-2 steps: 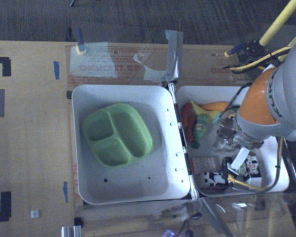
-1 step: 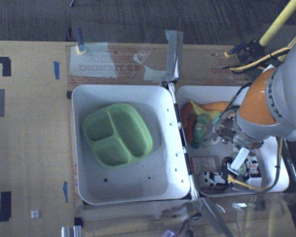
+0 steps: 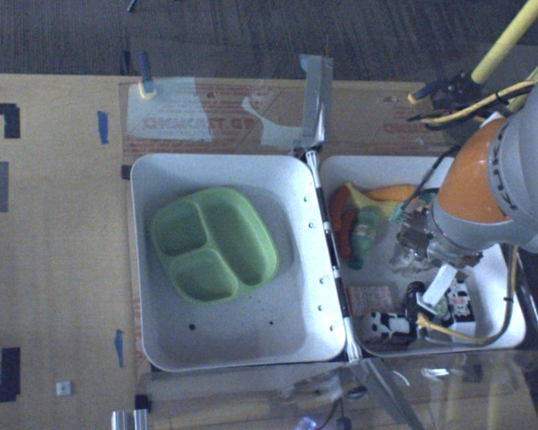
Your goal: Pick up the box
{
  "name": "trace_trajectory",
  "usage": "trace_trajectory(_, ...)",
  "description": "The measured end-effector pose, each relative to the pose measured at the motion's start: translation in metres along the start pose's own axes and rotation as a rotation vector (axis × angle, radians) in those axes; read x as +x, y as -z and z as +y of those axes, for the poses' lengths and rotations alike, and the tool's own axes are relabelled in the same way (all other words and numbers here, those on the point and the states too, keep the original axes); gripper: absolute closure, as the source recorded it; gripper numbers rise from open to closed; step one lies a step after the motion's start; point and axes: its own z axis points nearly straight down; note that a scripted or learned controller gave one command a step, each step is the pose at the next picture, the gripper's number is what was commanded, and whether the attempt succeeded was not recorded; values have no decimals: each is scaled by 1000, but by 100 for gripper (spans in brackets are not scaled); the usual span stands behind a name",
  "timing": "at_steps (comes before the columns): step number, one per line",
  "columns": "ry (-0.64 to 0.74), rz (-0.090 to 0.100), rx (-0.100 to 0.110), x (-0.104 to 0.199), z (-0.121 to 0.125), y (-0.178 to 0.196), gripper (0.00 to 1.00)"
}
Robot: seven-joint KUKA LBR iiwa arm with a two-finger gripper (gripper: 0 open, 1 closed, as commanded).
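Observation:
A small flat box with a pinkish printed face lies on the floor of the right bin, near its front left. My gripper hangs over the middle of that bin, up and to the right of the box and apart from it. The grey arm with its orange band covers the bin's right half.
Around the box lie a red, orange and green toy cluster at the back, a black-and-white cow-patterned item at the front and another to its right. The left bin holds a green divided plate. Yellow cables run behind the right bin.

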Motion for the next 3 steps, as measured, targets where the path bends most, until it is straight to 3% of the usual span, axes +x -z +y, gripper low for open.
trace_trajectory(1, 0, 0, 1, 0, 0, 0, 0)
trace_trajectory(2, 0, 0, 0, 0, 0, 10, 100)
trace_trajectory(3, 21, 1, 1, -6, 39, -10, 100)
